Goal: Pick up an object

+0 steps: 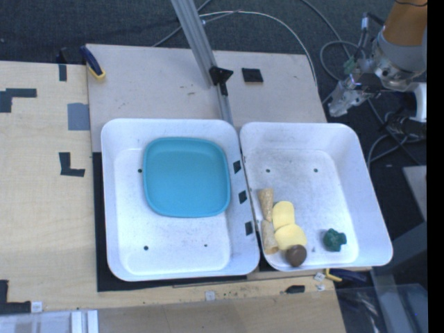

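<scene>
The right bin holds a small cluster near its front left: two tan cone-shaped pieces, two pale yellow lumps, and a brown rounded object. A small dark green object lies near the front right corner. The left bin carries a flat turquoise plate. My gripper hangs at the upper right, beyond the right bin's far edge, well away from every object and with nothing seen in it.
A slanted grey metal pole crosses the board behind the bins. Cables loop over the dark floor at the back. A blue and yellow clamp sits at the board's far left corner.
</scene>
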